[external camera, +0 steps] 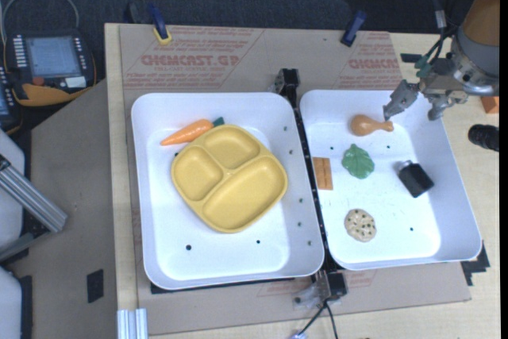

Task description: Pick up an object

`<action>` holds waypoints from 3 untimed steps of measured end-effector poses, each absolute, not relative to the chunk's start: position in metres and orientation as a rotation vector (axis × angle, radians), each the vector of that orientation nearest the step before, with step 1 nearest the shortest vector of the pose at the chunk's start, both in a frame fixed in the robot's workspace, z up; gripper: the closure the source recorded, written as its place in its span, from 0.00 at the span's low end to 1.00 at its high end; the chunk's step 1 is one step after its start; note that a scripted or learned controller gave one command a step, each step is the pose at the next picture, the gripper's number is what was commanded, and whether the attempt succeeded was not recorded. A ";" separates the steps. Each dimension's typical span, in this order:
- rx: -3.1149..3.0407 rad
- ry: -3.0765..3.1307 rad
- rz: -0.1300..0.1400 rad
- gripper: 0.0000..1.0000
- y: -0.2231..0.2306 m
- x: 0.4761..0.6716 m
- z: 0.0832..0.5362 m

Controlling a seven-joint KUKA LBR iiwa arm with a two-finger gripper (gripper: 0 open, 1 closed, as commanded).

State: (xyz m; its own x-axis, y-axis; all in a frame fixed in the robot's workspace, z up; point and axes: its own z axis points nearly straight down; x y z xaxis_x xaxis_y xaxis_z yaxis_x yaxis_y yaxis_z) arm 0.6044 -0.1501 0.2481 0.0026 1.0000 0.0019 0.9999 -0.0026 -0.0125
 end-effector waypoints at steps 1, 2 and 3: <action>-2.221 -2.222 0.000 0.00 -0.150 0.607 0.255; -2.219 -2.217 0.005 0.00 -0.158 0.612 0.202; -2.217 -2.218 0.006 0.00 -0.151 0.611 0.157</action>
State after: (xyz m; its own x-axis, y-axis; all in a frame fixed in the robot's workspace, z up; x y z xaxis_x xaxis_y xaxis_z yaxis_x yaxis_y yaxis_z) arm 0.6115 -0.1514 0.1572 -0.0003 1.0000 0.0017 1.0000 0.0003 -0.0067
